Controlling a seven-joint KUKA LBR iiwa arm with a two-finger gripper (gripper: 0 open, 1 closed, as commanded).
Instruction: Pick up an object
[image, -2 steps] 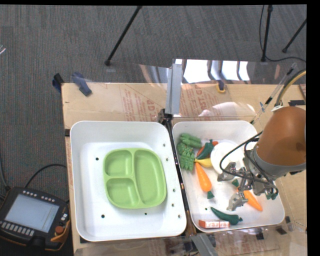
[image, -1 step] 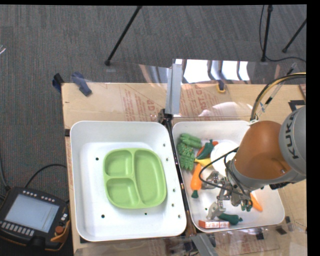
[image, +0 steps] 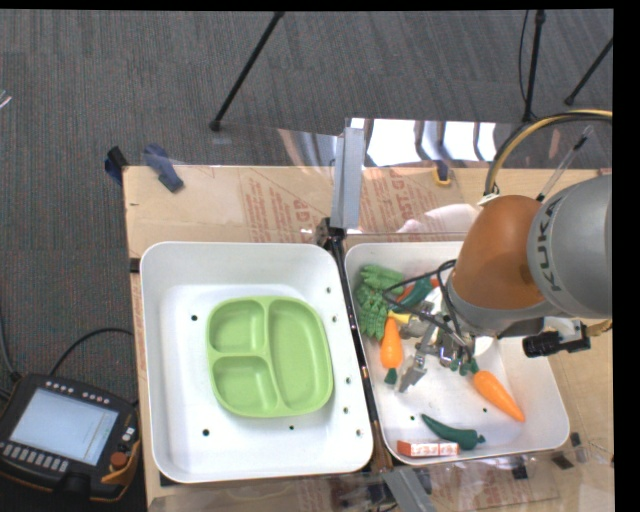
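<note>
Arm is reaching in from the right over the right bin (image: 555, 425), orange band sitting above the wrist. Gripper (image: 414, 370) is hanging low over the bin's left-centre, fingers looking slightly spread w/ nothing visibly between them, though the view is small and cluttered there. A small orange carrot (image: 391, 345) is lying just left of the gripper, touching or nearly touching it; can't tell which. Green leafy veg (image: 375, 295) is lying toward the bin's upper left, just above that carrot. A bigger carrot (image: 497, 394) is lying to the right of the gripper, tilted, nr the bin's middle. A dark green pepper (image: 451, 430) is lying nr the front wall, w/ a red-and-white packet (image: 428, 449) just below it. Left bin (image: 170, 300) is holding a light green divided plate (image: 270, 356), 3 compartments, sitting about centre.
</note>
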